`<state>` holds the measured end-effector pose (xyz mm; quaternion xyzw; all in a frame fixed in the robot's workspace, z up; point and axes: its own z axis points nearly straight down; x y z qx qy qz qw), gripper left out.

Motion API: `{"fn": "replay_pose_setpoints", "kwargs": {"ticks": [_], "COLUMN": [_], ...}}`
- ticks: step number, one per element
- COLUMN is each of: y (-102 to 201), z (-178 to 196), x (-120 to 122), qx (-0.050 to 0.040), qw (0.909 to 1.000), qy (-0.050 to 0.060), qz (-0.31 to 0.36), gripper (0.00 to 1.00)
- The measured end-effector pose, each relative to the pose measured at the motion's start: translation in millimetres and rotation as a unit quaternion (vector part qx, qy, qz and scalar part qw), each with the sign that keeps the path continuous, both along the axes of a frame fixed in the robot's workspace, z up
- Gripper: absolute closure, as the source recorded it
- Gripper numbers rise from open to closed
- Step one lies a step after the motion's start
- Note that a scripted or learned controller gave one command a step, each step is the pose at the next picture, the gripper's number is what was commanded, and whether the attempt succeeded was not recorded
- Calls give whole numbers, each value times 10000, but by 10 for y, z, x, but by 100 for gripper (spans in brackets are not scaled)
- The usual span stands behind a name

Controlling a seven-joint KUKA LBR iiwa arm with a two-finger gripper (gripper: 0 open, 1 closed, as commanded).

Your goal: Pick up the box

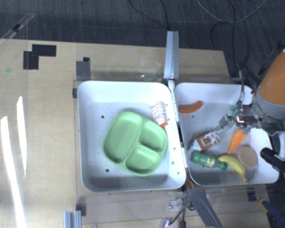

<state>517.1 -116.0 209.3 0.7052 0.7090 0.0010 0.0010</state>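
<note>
Small brown-and-white cardboard box point(208, 141) lying mid right white bin point(213, 91), metal two-finger gripper point(224, 123) poised just beside it, finger state cannot be told.

Pale tan wood on the bench point(38, 141), with black square patches at far left. Plain white in both bins, left bin point(92, 175) and right bin point(206, 91). Light green on the divided plate point(135, 143). Clear and white with a red-orange tip on the wrapper point(159, 113). Reddish orange on the sausage point(190, 107). Orange and white print on the box point(207, 141). Green on the bottle point(203, 159), yellow on the banana point(235, 166), orange on the carrot point(236, 140), tan on the cup point(248, 156). Orange over grey on the arm point(278, 87).
</note>
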Motion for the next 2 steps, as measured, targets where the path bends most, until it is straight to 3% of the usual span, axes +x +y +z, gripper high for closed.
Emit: {"fn": "replay_pose_setpoints", "kwargs": {"ticks": [1, 2], "y": [-176, -169], "z": [-245, -133], "x": [-23, -1], "qx": [4, 3], "qw": [9994, 9994], "qy": [-5, -35], "qz": [-340, -333], "gripper": [0, 100]}}
